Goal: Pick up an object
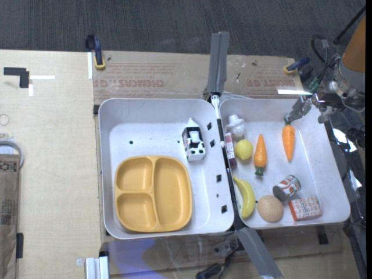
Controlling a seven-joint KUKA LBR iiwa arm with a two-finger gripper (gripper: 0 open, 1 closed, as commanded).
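My gripper (pixel 308 114) hangs over the far right corner of the right bin (pixel 331 173), open, with nothing between its fingers. Just below and left of it lies an orange carrot (pixel 288 142), pointing toward the front. A second, smaller carrot (pixel 260 150) lies beside a yellow lemon (pixel 244 149). Nearer the front are a banana (pixel 246 196), a tipped can (pixel 287 188), a brown egg-shaped object (pixel 270 208) and a small orange box (pixel 304 208). A white item (pixel 235 122) sits at the bin's far left.
The left bin (pixel 110 156) holds a yellow divided plate (pixel 154 192) and a black-and-white carton (pixel 193 142). A grey post (pixel 218 63) stands behind the wall between the bins. Cables (pixel 325 51) hang near the arm at the right.
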